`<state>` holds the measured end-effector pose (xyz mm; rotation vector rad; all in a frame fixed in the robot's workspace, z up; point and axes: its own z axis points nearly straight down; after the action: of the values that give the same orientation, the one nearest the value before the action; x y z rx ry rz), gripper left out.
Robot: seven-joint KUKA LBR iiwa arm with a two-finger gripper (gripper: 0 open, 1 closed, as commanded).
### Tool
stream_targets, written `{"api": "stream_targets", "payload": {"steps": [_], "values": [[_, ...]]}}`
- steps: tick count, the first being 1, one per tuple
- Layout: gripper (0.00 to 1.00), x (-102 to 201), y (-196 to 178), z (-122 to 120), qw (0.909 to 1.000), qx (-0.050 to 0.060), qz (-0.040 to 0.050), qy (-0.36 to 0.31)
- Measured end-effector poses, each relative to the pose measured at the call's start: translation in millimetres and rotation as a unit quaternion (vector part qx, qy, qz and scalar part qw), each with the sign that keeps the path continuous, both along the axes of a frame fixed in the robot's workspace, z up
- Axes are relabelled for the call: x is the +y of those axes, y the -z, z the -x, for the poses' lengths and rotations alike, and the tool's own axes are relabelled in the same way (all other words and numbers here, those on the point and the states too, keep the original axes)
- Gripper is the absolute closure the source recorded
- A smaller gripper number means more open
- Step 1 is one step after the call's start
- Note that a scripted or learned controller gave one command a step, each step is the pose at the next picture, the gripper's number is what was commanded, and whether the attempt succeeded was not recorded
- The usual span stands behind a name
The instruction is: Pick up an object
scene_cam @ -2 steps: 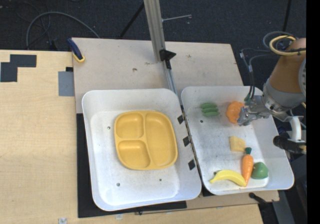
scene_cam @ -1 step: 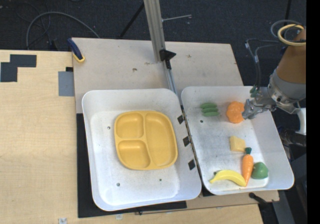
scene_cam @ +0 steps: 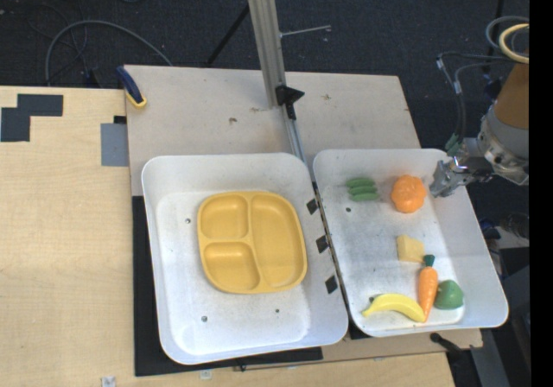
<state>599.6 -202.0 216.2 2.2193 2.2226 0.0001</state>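
The right bin (scene_cam: 367,307) holds several toy foods: a green pod (scene_cam: 363,189), an orange fruit (scene_cam: 409,193), a pale yellow wedge (scene_cam: 410,248), a carrot (scene_cam: 427,286), a green round piece (scene_cam: 448,295) and a banana (scene_cam: 395,307). My gripper (scene_cam: 443,179) hangs at the right bin's far right rim, just right of the orange fruit and apart from it. Nothing shows between its fingers.
The left bin (scene_cam: 168,290) bears a yellow three-compartment plate (scene_cam: 252,241). A metal post (scene_cam: 266,35) rises behind the bins. Black clips (scene_cam: 320,243) sit along the seam between the bins. The arm's wrist (scene_cam: 511,130) enters from the right.
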Motion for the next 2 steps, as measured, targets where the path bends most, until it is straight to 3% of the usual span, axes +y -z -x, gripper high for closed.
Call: {"api": "stream_targets", "payload": {"steps": [1,2], "values": [[1.0,0.1,-62.0,-2.6,1.0,0.0,0.0003,0.0],[1.0,55.0,-62.3,-6.3,1.0,0.002,-0.0009,-0.001]]}}
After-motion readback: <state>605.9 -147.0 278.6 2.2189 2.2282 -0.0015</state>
